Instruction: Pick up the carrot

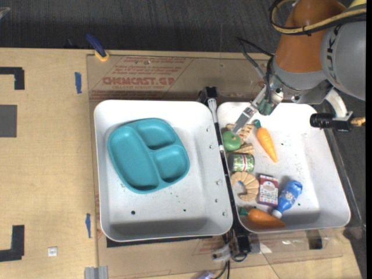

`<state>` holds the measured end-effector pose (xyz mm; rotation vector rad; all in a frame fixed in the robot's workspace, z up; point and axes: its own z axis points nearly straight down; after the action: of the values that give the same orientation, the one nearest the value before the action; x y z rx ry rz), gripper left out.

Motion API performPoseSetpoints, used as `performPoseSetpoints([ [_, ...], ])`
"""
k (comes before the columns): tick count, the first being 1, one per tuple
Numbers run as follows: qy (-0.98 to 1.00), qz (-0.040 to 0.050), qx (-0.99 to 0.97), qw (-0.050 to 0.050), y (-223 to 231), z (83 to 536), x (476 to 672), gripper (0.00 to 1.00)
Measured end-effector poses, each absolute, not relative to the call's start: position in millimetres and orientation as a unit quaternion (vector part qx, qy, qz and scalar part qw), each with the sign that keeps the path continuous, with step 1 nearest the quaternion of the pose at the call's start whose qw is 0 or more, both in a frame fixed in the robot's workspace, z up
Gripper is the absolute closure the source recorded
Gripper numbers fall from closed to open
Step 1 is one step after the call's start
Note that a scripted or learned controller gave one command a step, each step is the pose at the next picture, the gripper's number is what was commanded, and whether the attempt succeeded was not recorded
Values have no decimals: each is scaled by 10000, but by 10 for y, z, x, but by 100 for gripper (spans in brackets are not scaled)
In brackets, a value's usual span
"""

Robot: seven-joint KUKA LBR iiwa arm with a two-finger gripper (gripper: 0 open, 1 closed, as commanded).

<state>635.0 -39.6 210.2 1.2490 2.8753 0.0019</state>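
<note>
A: So, where was the carrot [267,143] at that point?

B: It lay in the right bin [331,196], toward the back, tilted with its green end up and its tip pointing toward the front. A second carrot [264,218] lay at the front edge of that bin, on its side.

A: And the gripper [249,115]?

B: It hung over the back left corner of the right bin, just beside the upper carrot's green end. One pale finger [244,118] slanted down toward a green apple [231,142]. I could not tell how wide it was spread, and nothing showed between the fingers.

A: What else sat in that bin?

B: A green can [243,163] below the apple, a pale ridged piece [244,184], a small red box [268,190] and a blue bottle [289,195] beside it.

A: The left bin [116,214]?

B: It held a teal divided tray [148,153], lying flat, well apart from the arm [317,34]
</note>
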Motion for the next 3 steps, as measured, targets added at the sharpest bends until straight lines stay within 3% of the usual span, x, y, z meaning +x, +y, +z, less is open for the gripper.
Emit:
performPoseSetpoints([
  [1, 9291, 13, 3696, 77, -941, 997, 6209, 0],
  [2, 9292, -8, 3695, 46, -1688, 893, 5850, 0],
  [3, 9432, -14, 3323, 51, -2159, 892, 5243, 0],
])
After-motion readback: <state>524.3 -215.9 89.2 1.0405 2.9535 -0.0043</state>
